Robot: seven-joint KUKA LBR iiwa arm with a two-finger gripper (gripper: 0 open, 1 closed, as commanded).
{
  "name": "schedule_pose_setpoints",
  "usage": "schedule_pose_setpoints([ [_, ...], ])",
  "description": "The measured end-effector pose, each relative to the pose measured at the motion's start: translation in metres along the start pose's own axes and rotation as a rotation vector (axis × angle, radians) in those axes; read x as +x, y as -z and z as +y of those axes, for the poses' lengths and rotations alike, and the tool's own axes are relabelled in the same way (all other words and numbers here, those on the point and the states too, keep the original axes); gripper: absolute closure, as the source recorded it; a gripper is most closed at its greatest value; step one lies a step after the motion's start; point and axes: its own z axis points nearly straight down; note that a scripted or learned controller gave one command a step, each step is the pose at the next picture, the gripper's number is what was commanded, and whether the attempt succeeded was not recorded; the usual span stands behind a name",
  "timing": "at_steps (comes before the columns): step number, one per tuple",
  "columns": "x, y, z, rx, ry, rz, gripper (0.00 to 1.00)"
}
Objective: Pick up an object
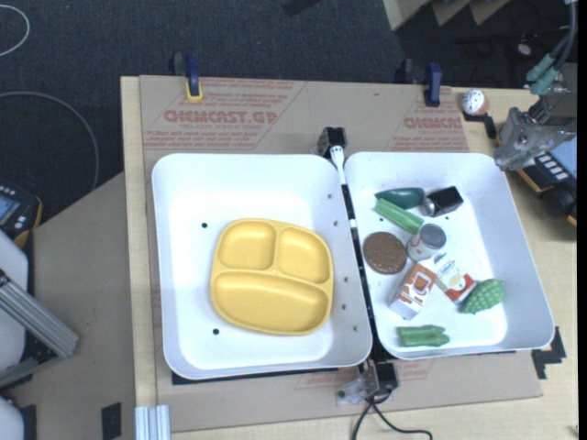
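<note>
The right bin [514, 246] holds several small objects. A dark green vegetable [400, 195] lies over a lighter green one [397, 214], next to a black block [445, 200]. A brown disc [385, 253] sits beside a small grey can [426, 239]. Below them lie an orange and white carton [415, 291], a red and white packet [454, 280], a bumpy green piece [483, 296] and a green bean pod [422, 336]. My gripper [519, 141] hangs outside the bin's far right corner, apart from all of them.
The left bin [183, 209] holds a yellow divided plate [272, 276]. Two blue clamps [192, 73] [432, 82] hold the board's far edge. Cables and gear crowd the right side by the arm.
</note>
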Motion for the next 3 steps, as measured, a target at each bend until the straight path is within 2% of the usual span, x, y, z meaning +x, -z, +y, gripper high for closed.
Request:
schedule_pose_setpoints([
  [1, -0.019, -0.153, -0.004, 0.023, -0.005, 0.002, 1.0],
  [2, -0.057, -0.261, 0.02, 0.017, -0.006, 0.002, 1.0],
  [3, -0.019, -0.181, -0.002, -0.002, 0.003, 0.002, 1.0],
])
